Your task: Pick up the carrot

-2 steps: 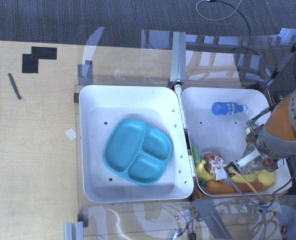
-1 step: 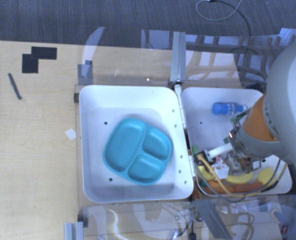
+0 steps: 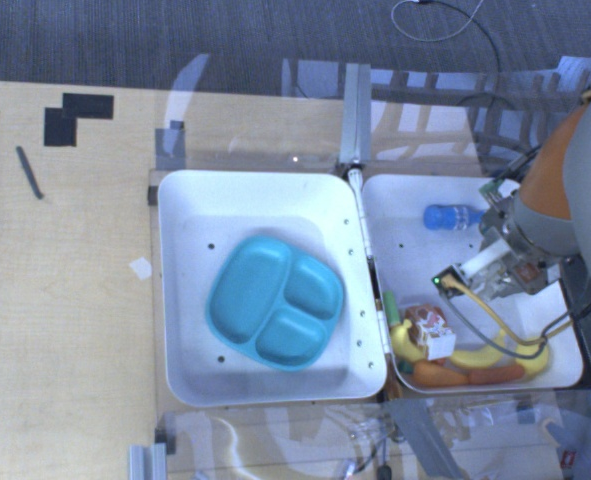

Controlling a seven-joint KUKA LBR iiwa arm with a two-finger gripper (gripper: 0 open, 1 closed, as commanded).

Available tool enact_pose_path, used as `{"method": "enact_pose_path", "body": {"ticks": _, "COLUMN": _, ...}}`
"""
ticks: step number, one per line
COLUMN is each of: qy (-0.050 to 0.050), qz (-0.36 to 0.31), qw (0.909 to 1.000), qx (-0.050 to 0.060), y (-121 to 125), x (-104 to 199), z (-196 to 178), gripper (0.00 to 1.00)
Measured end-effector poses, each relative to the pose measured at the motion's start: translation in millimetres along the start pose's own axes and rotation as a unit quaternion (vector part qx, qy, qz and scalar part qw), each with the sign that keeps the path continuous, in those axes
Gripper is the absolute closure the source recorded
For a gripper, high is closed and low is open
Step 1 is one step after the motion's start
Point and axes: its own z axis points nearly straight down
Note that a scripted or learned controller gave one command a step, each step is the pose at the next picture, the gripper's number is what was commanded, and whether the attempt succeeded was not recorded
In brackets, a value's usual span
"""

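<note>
- We see the carrot lying along the near wall of the right bin, beside a banana.
- The claw hangs farther back, apart from the carrot; we cannot tell whether it is spread.

Bright, even light from overhead fills the frame, washing the pale desk and the left white bin, where a blue divided plate casts a soft grey shadow toward the lower left. Glare streaks the clear panels at upper centre and along the bottom edge. The carpet at top lies dimmer. At right the arm looks soft, and the carrot at lower right lacks crisp edges.
</note>
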Motion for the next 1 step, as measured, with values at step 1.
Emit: {"method": "enact_pose_path", "body": {"ticks": 1, "qy": 0.004, "qz": 0.124, "qw": 0.9923, "qx": 0.0, "y": -9.9, "x": -34.1, "z": 91.2, "gripper": 1.0}}
